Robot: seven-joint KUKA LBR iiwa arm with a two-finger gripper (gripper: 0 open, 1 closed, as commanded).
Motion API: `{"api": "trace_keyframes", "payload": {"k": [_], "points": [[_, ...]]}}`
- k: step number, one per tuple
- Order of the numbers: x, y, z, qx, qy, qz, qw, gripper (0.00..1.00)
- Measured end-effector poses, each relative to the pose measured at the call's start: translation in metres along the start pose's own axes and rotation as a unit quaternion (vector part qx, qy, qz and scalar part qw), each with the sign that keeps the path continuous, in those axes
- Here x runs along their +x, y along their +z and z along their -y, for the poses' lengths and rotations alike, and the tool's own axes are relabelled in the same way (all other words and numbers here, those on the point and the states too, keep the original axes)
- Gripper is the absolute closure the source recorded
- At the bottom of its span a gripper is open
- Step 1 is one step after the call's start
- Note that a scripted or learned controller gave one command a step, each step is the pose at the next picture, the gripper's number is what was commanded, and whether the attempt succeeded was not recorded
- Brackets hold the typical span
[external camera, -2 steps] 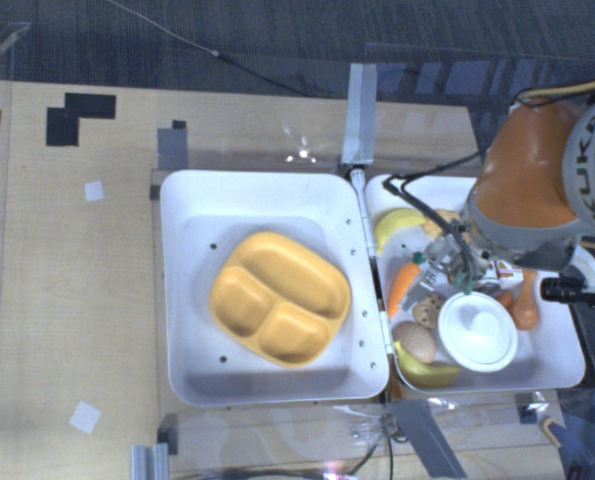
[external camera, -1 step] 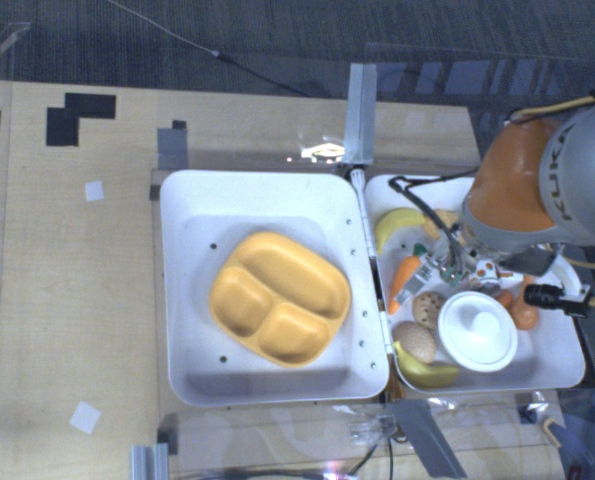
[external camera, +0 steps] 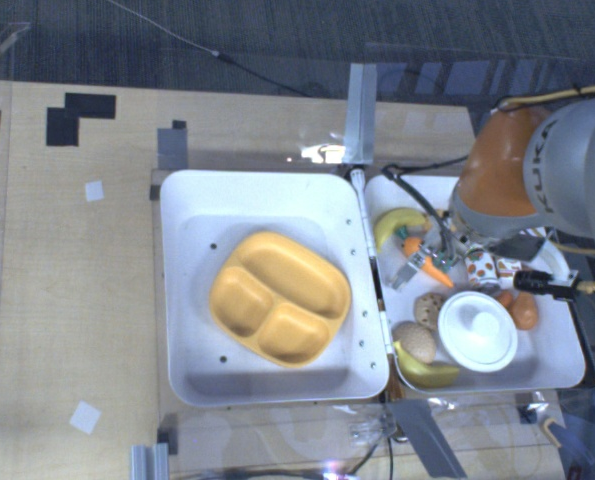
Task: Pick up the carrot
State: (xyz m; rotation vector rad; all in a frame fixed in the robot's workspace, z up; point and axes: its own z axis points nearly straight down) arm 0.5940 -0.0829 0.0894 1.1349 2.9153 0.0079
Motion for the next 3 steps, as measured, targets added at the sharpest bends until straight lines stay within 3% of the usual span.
{"api": "trace_keyframes", "payload": {"k": [1, 2, 3], "points": [[-0.001, -0.013, -0.002, -0.002, -0.004, 0.003, 1.0000, 1.00], [0.104, -0.101, -0.003, -0.001, -0.063, -0.001, 0.9980, 1.00], [0.156, -0.159, -0.027, 0.000, -0.019, -0.002, 0.9998, 1.00]]}}
